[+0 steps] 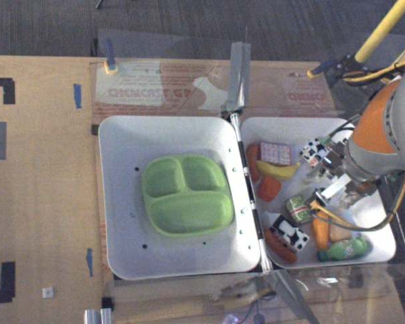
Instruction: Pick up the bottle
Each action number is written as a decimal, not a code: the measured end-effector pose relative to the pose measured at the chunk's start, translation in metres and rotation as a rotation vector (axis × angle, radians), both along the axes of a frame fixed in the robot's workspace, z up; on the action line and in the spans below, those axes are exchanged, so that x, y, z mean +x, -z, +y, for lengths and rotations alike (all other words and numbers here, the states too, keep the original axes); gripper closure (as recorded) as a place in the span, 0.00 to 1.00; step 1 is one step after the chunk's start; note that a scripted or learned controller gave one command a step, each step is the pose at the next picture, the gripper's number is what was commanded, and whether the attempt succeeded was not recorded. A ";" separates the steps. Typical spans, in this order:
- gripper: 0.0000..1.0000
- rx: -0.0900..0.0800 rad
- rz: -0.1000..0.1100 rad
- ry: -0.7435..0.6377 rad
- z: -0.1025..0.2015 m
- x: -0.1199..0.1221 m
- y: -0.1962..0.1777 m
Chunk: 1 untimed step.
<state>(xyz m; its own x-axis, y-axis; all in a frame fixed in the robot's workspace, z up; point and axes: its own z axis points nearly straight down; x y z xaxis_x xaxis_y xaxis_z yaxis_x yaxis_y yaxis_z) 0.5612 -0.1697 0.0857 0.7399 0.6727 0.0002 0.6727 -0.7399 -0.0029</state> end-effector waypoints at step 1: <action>0.00 0.001 -0.002 0.241 0.047 -0.051 -0.001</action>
